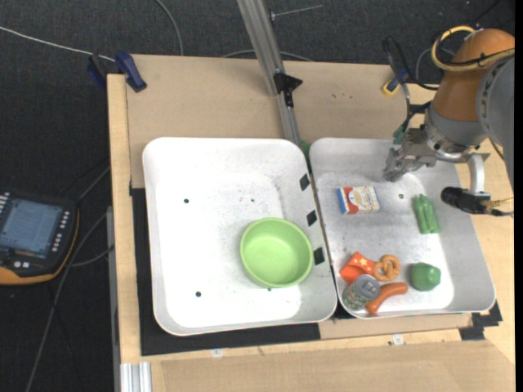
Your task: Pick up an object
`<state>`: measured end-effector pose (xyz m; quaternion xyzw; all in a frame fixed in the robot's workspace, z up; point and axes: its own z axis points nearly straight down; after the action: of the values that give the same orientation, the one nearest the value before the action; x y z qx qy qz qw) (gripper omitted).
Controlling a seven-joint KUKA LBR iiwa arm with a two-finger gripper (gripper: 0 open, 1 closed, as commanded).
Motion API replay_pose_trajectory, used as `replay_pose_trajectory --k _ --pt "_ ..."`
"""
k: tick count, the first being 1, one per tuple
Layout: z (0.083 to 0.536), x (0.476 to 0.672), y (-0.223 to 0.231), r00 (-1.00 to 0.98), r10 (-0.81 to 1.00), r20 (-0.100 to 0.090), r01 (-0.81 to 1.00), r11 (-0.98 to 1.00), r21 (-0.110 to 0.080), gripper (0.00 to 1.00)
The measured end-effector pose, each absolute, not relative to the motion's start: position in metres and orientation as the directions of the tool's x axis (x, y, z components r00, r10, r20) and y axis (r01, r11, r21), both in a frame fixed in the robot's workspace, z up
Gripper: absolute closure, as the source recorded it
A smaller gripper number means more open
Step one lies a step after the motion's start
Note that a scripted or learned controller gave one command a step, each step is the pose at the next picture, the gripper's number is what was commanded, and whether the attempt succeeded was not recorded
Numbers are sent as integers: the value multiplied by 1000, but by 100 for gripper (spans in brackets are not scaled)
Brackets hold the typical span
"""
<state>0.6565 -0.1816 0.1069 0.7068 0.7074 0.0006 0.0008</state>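
tan bench (pixel 212 96) on dark carpet; gripper (pixel 398 168) over right bin (pixel 466 260), finger state unclear

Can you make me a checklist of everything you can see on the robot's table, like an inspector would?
Surface: tan bench bearing left bin and right bin, side by side.
Job's things: right bin holds small carton, green stick, green ball, pretzel, orange piece, red sausage, grey disc.
Clutter: green bowl in left bin.
Grippers: gripper over right bin's far end, beside carton; nothing seen between fingers.
Cables: thin cables on dark floor.
Surroundings: handheld controller at left; blue clamps; metal pole.
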Motion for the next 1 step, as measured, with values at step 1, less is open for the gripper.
replay_pose_trajectory --k 1 --pt "159 649 -177 -1 1000 -1 1000 1 5 100"
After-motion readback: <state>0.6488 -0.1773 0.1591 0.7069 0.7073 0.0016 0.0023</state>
